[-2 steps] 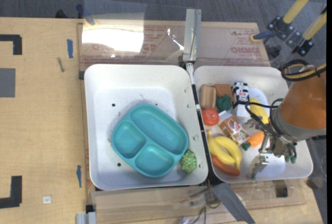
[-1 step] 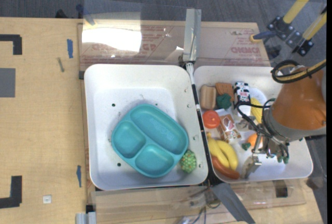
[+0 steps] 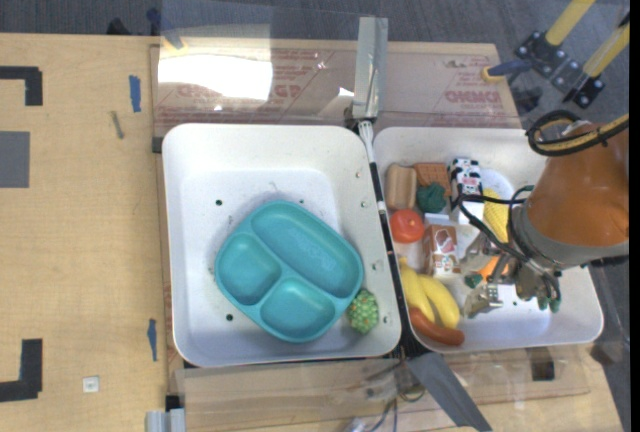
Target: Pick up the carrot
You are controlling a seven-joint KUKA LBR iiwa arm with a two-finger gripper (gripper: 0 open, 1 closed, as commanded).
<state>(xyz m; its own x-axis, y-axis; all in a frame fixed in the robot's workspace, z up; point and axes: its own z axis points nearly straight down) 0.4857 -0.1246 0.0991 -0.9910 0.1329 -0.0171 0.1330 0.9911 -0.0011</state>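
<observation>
I am lowering my claw (image 3: 497, 282) onto the orange carrot (image 3: 489, 267) right under it, going slowly past the bananas (image 3: 432, 297) beside it, but I cannot tell its grip.

We see the gripper (image 3: 497, 278) low in the right bin (image 3: 580, 320), touching the carrot (image 3: 489, 267). At its nine o'clock lie bananas (image 3: 430, 295). The left bin (image 3: 190, 220) bears a teal plate (image 3: 288, 265).
</observation>
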